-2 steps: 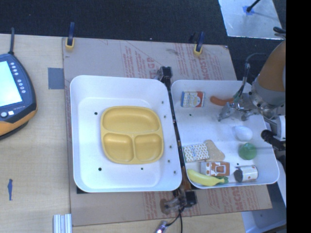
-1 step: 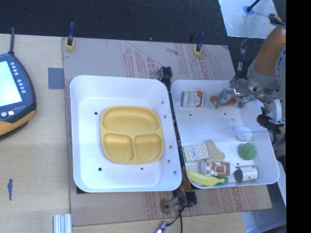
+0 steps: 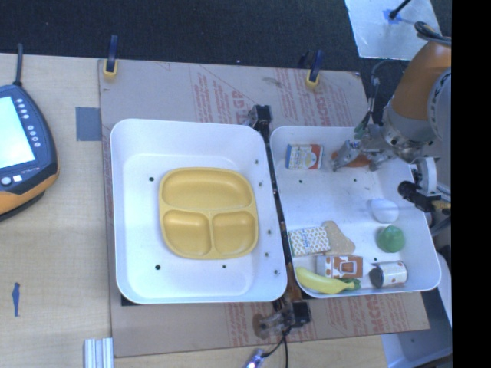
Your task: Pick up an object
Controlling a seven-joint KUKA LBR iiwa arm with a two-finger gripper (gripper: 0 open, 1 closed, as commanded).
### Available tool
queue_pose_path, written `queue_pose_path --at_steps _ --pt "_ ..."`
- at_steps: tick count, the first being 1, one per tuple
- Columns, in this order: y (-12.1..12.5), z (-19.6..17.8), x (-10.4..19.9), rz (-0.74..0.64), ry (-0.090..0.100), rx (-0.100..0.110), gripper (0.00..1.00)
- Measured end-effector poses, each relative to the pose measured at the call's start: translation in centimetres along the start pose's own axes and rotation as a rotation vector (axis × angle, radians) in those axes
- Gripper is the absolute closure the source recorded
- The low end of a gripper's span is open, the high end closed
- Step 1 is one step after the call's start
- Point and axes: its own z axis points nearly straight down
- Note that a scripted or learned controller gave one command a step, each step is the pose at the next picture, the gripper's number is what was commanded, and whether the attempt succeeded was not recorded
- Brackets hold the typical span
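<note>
Nearest, along the right bin's (image 3: pixel 430 236) front edge, lie a yellow banana (image 3: pixel 322 281), a brown-and-white carton (image 3: pixel 341 266) and a small can (image 3: pixel 388 274). Behind them sit a patterned packet (image 3: pixel 308 241), a green ball (image 3: pixel 390 238) and a white egg (image 3: pixel 383 209). Farther back lies a blue-and-white carton (image 3: pixel 304 156). The pincer (image 3: pixel 359 156) hovers at the far right; whether it grips anything, I cannot tell. The left bin (image 3: pixel 130 205) holds a yellow divided plate (image 3: pixel 208 211).

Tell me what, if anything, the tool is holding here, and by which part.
Nothing visibly held. The tool sits over bare floor at the far end of the right bin, right of the small carton; nothing shows between its fingers.
</note>
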Motion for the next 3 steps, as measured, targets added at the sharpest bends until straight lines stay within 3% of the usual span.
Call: queue_pose_path --at_steps 3 --pt "0.0 0.0 4.9 0.000 0.001 0.004 0.00"
